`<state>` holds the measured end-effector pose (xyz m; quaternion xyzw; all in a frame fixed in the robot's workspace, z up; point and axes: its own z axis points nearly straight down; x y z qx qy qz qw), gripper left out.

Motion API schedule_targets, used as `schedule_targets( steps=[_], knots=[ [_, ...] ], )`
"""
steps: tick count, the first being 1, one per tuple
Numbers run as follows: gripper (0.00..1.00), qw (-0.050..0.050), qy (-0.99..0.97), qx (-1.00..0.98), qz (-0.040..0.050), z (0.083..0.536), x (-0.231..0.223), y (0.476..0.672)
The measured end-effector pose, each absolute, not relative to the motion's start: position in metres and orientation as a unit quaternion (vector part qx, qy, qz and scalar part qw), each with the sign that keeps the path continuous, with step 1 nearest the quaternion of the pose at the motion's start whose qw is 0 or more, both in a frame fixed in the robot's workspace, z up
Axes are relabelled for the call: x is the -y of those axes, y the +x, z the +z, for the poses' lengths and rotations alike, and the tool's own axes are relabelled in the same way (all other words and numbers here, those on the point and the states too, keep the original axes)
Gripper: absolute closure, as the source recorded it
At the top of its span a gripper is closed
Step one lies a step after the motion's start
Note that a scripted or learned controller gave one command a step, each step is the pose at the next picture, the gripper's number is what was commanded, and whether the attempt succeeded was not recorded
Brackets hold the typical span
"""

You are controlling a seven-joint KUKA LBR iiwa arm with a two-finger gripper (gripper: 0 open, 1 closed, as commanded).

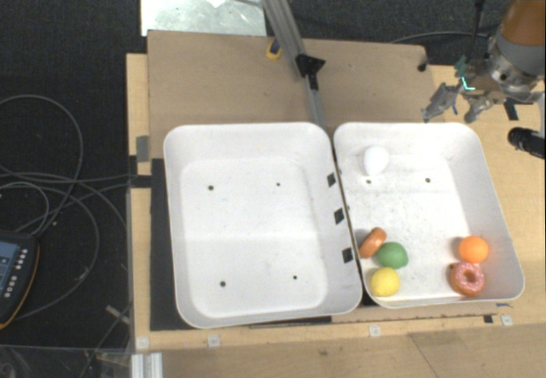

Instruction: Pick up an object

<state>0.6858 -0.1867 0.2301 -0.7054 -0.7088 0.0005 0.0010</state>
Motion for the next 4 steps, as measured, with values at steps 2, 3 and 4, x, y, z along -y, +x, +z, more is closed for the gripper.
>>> schedule_targets(
  steps=[2,3,4],
  knots=[
    [0.0,0.0,-0.705,0.709,0.0004,0.186,0.178,0.682],
    [0.0,0.001,-0.705,0.71,0.001,0.124,0.178,0.684],
    [0.0,0.0,-0.705,0.71,0.0005,0.09,0.177,0.684]
  ],
)
